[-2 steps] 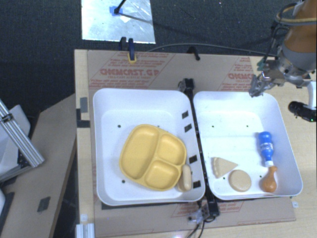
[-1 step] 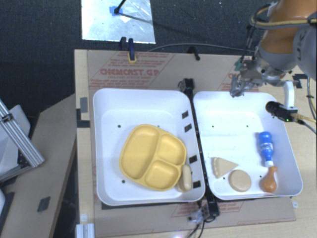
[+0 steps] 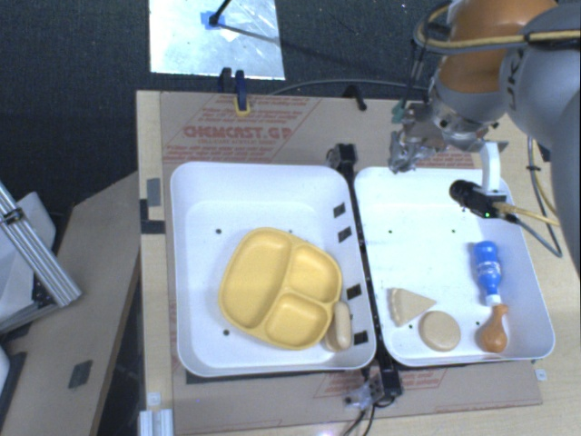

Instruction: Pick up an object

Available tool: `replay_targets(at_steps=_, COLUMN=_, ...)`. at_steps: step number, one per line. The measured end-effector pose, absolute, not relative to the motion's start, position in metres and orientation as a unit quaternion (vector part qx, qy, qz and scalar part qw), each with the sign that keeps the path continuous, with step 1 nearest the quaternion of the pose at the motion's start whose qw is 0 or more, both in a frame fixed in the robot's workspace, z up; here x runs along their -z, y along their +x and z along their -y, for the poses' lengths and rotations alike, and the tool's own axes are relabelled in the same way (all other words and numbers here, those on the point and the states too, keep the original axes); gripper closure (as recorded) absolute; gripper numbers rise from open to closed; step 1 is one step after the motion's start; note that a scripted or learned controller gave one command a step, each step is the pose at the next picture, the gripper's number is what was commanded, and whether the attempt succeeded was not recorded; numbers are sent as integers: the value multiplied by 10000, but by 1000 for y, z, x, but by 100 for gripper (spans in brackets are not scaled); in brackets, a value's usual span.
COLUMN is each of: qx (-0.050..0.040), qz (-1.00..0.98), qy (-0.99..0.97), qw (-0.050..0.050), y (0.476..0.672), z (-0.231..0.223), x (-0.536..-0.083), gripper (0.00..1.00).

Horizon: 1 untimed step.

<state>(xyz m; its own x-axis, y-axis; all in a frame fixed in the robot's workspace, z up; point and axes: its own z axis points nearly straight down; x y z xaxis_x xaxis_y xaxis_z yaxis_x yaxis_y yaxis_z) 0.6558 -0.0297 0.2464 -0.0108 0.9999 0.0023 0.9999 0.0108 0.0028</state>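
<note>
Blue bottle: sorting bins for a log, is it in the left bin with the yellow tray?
No, the blue bottle lies in the right bin, while the yellow tray sits in the left bin.

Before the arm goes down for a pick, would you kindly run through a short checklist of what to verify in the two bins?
1. Gripper carrying nothing: ok, nothing shows between its fingers.
2. Gripper above a target: not ok, it hangs over the far edge of the right bin, away from the objects.
3. Targets reachable in the right bin: ok, the blue bottle, brown pear-shaped piece, tan wedge and round tan piece lie near its front.
4. Spacing: not ok for the wedge and round piece, which sit very close together; ok for the bottle.
5. Left bin: the yellow divided plate has a small tan piece against its edge, not ok for a clean grasp.
</note>
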Motion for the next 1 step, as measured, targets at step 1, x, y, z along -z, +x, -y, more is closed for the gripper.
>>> replay_targets(at_steps=1, qx=-9, qz=-7104, qy=7038, qw=-4, y=656, z=-26, x=-231, gripper=100)
